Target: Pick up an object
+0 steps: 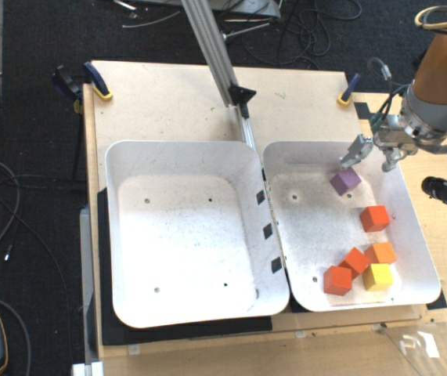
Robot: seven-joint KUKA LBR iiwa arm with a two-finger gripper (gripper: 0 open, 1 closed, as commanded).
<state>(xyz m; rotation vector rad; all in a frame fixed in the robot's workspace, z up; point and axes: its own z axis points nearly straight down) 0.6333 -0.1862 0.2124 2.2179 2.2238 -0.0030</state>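
So the fingers (373, 153) sit at about 1 o'clock in the right bin (305, 210), spread apart w/ nothing between them. The purple block (346, 181) lies just beside and below them, on the bin floor. Best bet, I think: go straight down, one finger each side of the block, then squeeze slow so it doesn't slide off. Other blocks wait at 5 o'clock: orange block (374, 218) alone, then a bunch w/ the yellow block (378, 276). The left bin (129, 163) is white & speckled. Both bins rest on a pale bench (168, 92); black cables lie on dark floor around it.
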